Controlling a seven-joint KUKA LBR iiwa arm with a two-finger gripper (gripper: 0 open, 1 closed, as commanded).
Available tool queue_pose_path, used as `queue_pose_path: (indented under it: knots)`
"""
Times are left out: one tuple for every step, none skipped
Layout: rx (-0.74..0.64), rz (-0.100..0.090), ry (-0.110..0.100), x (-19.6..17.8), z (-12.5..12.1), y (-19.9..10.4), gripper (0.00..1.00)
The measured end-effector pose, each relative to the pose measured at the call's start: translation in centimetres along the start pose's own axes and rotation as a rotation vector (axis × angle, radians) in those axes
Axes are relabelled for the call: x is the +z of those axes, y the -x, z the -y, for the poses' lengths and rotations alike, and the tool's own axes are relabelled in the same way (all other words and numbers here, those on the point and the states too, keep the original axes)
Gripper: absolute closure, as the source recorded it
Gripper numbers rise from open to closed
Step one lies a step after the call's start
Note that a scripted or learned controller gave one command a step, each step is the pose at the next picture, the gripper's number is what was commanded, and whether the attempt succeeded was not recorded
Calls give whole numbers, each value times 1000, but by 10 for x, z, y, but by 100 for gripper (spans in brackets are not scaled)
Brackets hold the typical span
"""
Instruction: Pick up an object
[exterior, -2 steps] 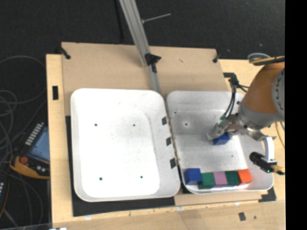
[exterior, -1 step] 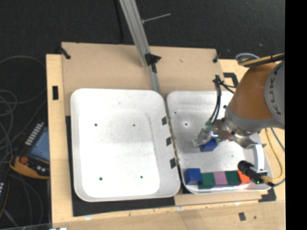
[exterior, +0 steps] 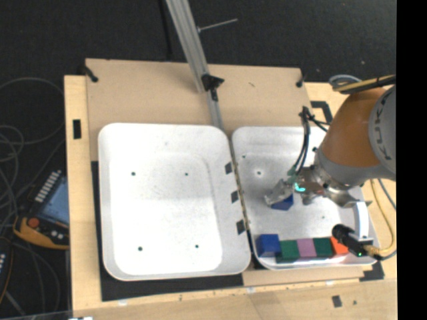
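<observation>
My gripper is low over the middle of the right white bin, reaching in from the right under the arm's orange band. A small dark blue object lies right against the gripper's tip, partly covered by it. I cannot tell whether it is gripped or just resting on the bin floor. Along the bin's front wall stands a row of blocks: a blue block, a green block, a pink block, another green block and an orange piece.
The left white bin lies beside the right one, with small clips along the shared edge. A slanted metal pole rises behind the bins. Cables and a handheld pendant lie off the bench at the left.
</observation>
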State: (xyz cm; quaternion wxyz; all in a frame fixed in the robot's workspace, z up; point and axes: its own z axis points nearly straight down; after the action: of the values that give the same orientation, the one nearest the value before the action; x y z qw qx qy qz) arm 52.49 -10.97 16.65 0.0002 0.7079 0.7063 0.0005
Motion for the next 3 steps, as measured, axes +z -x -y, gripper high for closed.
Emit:
queue_pose_path:
  knots:
    - [-4, 4, 4, 71, -50, 15, 0]
    - [0, 2, -1, 44, -18, 10, 0]
    - [-6, 1, 3, 13, -33, -12, 0]
